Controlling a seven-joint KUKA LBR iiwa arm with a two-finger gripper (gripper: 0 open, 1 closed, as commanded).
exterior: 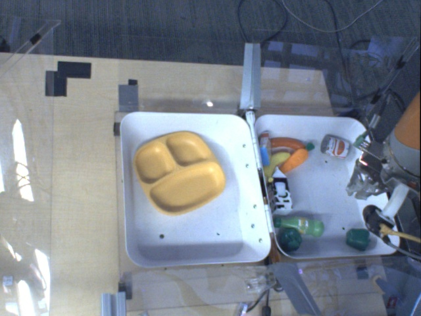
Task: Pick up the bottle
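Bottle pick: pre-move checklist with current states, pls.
1. Bottle located: ok, lying on its side near the right bin's front-left corner.
2. Top access: ok, nothing on it.
3. Side clearance: not ok, dark green ball touches or nearly touches it, bin wall close.
4. Gripper position: not ok, at the bin's right side, far from the bottle.
5. Finger state: cannot tell.
6. Yellow tray: ok, in the left bin, out of the way.
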